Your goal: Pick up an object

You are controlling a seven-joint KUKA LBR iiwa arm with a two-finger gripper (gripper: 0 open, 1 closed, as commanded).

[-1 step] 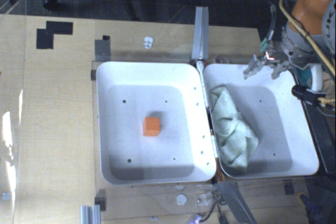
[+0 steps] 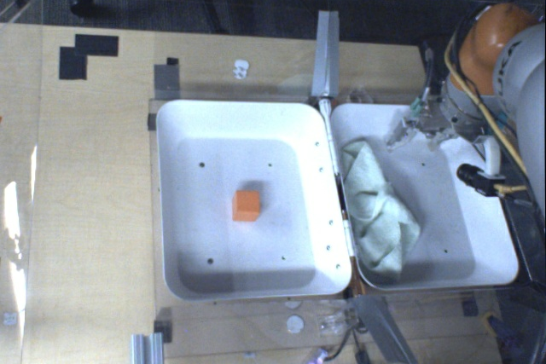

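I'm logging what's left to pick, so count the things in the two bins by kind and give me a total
Orange block: 1, in the left bin
Pale green cloth: 1, in the right bin
Total: 2

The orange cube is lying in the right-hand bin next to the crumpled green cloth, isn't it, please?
Not quite: the camera view shows the orange cube alone in the left bin. The crumpled green cloth lies in the right bin, as you said.
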